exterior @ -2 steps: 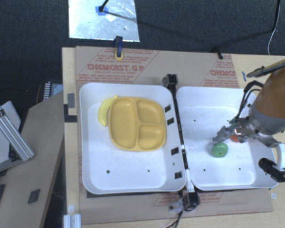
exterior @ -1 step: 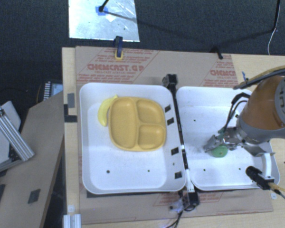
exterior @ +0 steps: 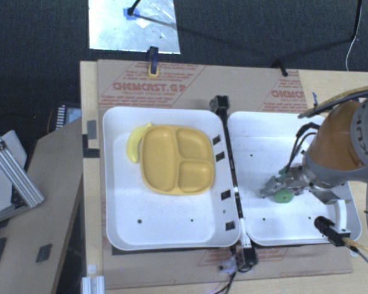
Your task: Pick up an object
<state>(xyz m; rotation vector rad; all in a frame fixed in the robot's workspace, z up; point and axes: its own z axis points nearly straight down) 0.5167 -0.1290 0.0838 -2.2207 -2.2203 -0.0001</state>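
Grey arm with orange band (exterior: 346,143): cut off by the picture's right edge. Small green rounded object (exterior: 283,195) in right white bin (exterior: 257,127), partly covered by two-finger gripper (exterior: 275,188); shape unclear, finger state not readable. Yellow banana-like piece (exterior: 134,143) partly hidden under yellow compartment plate (exterior: 175,159), left bin's upper-left area.

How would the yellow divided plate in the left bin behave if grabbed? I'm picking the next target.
The yellow divided plate looks like moulded plastic, so probably stiff and light. It lies flat and wide in the left bin, so it is unlikely to roll or tip. Its smooth, low rim may slip from the gripper, which is over the right bin.
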